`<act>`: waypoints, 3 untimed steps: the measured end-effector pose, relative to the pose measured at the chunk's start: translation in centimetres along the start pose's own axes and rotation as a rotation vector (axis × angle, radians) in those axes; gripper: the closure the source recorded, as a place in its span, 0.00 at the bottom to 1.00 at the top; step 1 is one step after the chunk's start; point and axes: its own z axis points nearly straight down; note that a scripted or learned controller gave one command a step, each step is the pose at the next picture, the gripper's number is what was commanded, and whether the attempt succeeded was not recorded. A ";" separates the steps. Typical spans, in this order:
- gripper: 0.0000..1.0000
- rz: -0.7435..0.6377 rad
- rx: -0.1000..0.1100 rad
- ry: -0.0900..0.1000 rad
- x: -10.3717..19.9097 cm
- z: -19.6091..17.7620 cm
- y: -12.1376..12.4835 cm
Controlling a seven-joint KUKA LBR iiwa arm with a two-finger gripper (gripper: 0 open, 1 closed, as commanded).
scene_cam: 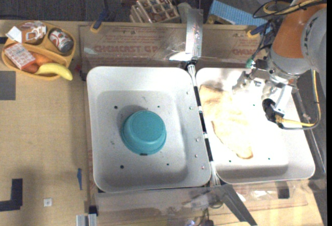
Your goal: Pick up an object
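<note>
A teal bowl [144, 131] lies upside down near the middle of the left bin [101, 90]. In the right bin [290, 163], a flat pale tan patch [231, 124] spreads from the upper left corner toward the middle; I cannot tell whether it is an object or a stain. My gripper [244, 84] hangs over the upper part of the right bin, just past the tan patch's upper right edge, far from the bowl. The orange band of the arm [290, 38] is above it at the right.
A black connector with a yellow cable [272, 111] hangs from the wrist over the right bin. A yellow tray with a banana and packets [39, 56] sits on the bench at the far left. Cardboard [129, 46] lines the bins' far side.
</note>
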 end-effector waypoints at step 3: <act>0.00 -0.098 -0.016 0.000 -2.6 4.7 -7.8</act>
